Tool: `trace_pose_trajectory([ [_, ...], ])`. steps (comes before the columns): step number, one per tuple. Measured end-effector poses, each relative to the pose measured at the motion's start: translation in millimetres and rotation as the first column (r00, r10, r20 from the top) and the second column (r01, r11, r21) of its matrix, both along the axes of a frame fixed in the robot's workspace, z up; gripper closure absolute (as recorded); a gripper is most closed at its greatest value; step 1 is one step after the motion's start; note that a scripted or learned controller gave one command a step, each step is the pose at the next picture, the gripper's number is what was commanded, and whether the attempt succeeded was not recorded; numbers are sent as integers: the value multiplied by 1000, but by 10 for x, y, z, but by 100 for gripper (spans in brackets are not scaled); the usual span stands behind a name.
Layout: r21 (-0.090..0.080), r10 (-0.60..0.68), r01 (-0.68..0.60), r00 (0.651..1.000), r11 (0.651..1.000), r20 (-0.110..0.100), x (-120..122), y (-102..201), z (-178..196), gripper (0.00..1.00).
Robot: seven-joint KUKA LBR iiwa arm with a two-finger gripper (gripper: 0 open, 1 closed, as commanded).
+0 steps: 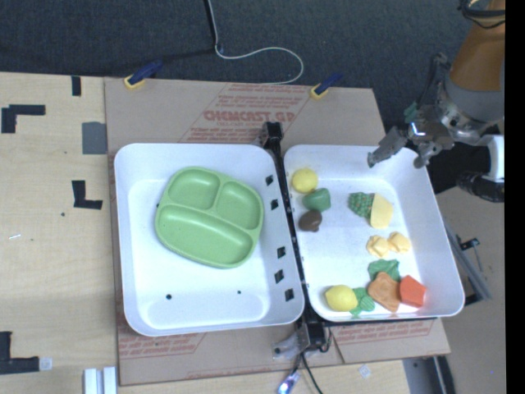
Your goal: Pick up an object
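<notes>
L bin [139, 220] holds a green divided plate [210, 216]. R bin [426, 212] has toy food: yellow ball [304, 180], green and brown bits, yellow wedge [381, 212], orange block [412, 291] near its front corner. Pincer [401, 149] hovers over the R bin's far-right edge w/ fingers spread, nothing between them.

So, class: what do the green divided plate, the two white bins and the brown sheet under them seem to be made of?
Green divided plate: probably moulded plastic, one even colour with soft-edged compartments, matte.
Two white bins: likely thin plastic, smooth with rounded rims.
Brown sheet: looks like cardboard, flat, dull, with red print.
</notes>
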State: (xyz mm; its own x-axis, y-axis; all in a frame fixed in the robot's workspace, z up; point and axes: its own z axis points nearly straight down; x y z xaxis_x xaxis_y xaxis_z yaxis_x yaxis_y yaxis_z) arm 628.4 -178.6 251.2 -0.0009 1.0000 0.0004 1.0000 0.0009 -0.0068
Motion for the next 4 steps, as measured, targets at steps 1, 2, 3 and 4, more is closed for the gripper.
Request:
trace_pose_trajectory([
  [1, 1, 1, -1, 1000, 1000, -7, 2, 3, 53, 100],
  [2, -5, 2, -2, 1000, 1000, 16, 234, -80, 1396, 100],
  [3, 3, -3, 3, 1000, 1000, -11, -432, 6, 521, 100],
  [4, 3, 6, -6, 1000, 1000, 6, -1484, 772, 991, 100],
])
